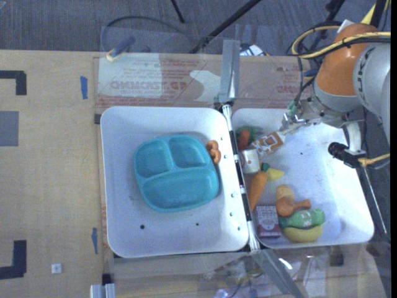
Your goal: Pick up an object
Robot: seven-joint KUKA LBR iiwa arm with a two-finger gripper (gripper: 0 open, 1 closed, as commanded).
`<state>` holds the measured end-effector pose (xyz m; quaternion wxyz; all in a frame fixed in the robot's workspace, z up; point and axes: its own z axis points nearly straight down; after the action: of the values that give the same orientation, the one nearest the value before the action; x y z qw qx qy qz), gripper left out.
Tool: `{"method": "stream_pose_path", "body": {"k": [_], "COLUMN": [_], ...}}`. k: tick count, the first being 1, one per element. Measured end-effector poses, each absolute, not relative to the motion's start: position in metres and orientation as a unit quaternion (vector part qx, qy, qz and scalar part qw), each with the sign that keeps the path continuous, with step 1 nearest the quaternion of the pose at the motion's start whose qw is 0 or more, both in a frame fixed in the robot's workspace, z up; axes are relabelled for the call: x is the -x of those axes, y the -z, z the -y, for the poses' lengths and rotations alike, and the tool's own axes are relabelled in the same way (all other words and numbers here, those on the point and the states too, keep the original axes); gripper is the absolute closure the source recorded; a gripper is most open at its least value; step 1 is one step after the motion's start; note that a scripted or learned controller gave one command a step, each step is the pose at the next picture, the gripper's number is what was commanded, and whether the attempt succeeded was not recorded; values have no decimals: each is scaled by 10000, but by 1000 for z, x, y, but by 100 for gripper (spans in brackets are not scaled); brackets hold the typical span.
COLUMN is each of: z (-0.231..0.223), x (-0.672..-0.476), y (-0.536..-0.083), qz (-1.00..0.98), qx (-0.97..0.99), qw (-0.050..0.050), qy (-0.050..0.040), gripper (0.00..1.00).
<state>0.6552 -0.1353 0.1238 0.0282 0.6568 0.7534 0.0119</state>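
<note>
Toys (291, 213) fill right bin (347, 185); blue tray (177, 172) left; end effector (296, 118) grip unclear.

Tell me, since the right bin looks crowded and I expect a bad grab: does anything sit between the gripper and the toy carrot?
Yes. The brown-and-white carton lies just below the gripper, between it and the carrot.

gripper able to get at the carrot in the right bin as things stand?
Probably yes. The carrot lies exposed on top near the divider, nothing over it; the gripper hangs above the same bin's far side. A small can sits close beside it.
</note>
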Motion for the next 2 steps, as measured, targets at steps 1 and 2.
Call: {"method": "stream_pose_path", "body": {"k": [1,2], "z": [136,129], "x": [-656,-635], "y": [-125,-112], "qz": [-7533,-8533], "qx": [-6569,-5210], "qw": [291,184], "qy": [-122,-90], "gripper": [0,0]}}
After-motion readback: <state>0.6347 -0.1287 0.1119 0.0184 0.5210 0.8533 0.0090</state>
